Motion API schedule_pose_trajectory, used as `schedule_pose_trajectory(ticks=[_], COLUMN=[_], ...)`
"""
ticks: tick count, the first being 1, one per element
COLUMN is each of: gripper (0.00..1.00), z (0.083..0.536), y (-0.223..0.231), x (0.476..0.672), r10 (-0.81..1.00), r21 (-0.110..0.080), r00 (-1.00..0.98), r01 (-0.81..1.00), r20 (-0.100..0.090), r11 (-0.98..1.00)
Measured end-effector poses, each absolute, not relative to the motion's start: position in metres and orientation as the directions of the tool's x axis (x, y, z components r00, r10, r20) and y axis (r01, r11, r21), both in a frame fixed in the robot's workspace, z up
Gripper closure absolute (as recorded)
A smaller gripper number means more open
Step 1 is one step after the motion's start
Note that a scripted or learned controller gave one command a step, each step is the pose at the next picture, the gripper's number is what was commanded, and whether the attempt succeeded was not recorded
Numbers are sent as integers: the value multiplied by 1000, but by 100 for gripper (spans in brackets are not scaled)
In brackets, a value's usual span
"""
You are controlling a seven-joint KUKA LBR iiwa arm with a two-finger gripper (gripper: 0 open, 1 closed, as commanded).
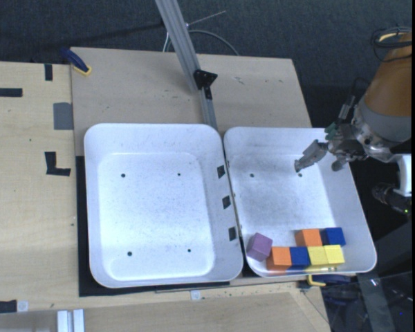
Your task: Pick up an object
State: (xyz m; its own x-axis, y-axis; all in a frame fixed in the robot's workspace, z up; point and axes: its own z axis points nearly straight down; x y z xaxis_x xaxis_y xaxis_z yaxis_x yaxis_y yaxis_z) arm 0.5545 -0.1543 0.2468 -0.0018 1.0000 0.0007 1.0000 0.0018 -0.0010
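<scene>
Blocks [306, 247] lie bunched, well apart from the empty, spread hand [323, 156].

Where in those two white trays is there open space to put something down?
The left bin has bare floor from wall to wall. In the right bin, the floor between the end effector at its far side and the blocks is free. Its near edge is crowded: purple block, orange, blue and yellow blocks.

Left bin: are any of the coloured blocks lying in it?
No. The blocks, including the purple block, are clustered along the near edge of the right bin, not in the left bin.
</scene>
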Motion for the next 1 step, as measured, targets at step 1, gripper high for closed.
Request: schedule_pose_trajectory(ticks=[1], gripper=[0], z=[152], y=[-188], x=[551], r10=[1000], r21=[-10], r00=[2], r01=[1000], r20=[0], r11=[-2])
